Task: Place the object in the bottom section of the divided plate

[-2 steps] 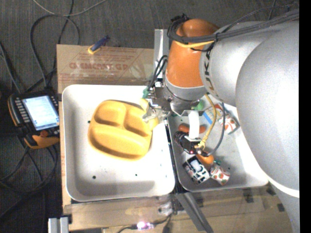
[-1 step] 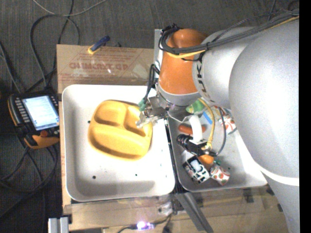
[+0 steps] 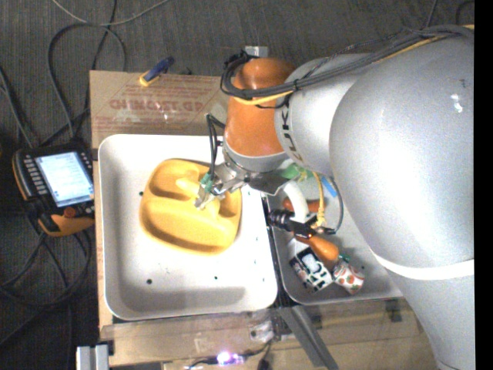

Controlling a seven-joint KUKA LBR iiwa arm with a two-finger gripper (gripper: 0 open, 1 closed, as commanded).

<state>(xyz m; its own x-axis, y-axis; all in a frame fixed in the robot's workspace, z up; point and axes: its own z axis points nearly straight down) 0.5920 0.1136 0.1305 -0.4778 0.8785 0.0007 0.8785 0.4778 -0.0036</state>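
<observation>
The yellow divided plate [image 3: 189, 206] lay in the left bin [image 3: 123, 284]. The gripper [image 3: 208, 191] hung over the plate's upper right part, close above its surface. How wide the claw stood, and whether it held anything, could not be told. Several small objects, among them a carrot-like orange piece [image 3: 325, 246], lay in the right bin [image 3: 339, 297].

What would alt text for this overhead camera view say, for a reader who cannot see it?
A large grey robot arm with an orange band reaches from the right, its gripper over a yellow divided plate lying in the left white bin. The right bin holds small mixed items, partly hidden by the arm. A handheld screen sits on the floor at left.
</observation>
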